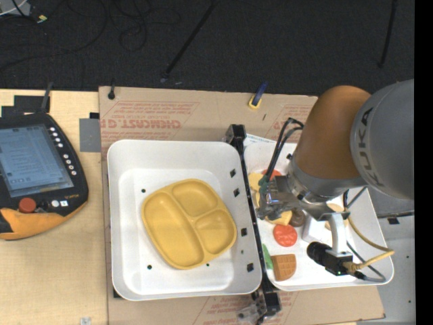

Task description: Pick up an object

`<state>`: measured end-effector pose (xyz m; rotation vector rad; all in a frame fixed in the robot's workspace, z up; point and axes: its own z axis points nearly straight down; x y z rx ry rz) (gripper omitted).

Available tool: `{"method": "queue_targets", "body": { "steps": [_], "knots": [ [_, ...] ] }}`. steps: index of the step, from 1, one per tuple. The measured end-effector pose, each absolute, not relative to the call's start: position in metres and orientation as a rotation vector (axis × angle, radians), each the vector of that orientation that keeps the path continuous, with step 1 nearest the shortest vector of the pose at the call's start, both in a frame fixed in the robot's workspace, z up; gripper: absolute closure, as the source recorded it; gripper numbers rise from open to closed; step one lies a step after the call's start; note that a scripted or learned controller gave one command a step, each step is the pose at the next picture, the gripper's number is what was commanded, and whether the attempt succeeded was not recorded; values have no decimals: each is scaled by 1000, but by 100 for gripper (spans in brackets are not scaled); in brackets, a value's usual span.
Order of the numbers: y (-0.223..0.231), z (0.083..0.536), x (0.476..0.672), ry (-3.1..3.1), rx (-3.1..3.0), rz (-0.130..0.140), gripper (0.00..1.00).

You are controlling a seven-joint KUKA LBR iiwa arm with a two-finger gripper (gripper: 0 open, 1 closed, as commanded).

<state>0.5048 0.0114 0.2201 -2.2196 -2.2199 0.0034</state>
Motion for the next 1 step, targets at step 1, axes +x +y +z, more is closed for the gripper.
{"method": "queue_targets", "body": {
  "steps": [1],
  "knots": [
    [15,227,503,-2222,-2218,3,100]
  ]
}}
